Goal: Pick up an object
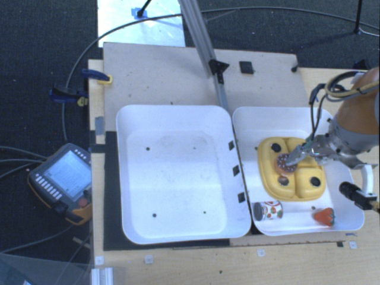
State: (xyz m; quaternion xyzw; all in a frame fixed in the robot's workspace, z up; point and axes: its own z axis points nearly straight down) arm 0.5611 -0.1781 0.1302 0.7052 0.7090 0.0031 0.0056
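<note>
Dark carpet surrounds a pale wooden desk (178, 70), and on it sit two shallow white plastic bins side by side, their inner rims touching.

The left bin (127, 177) shows just its bare white floor, marked with a few small dark dots.

The right bin (249, 129) holds four things. One large yellow moulded plastic block with rounded lobes (306, 180) lies near the middle of the bin. One small round dark object with a reddish-pink ring (285, 164) rests on top of that block, on its left half; what it is made of cannot be told. One small white cylinder with red and dark printing (268, 210) lies on its side on the bin floor, just beside the block's lower left corner and close to the bin's near wall. One small red strawberry-shaped piece (324, 217) lies toward the bin's near right corner, apart from the cylinder.

One grey arm with an orange band (362, 114) reaches in from the right over the right bin. Its gripper (295, 157) is lowered onto the yellow block, its tip right at the dark ringed object. Whether the jaws are released or clenched cannot be told at this size, nor whether anything sits between them.

Off the desk, on the carpet to the left, lies one grey handheld control pendant with a lit screen (62, 180). One blue and yellow clamp (95, 76) grips the desk's left edge.
</note>
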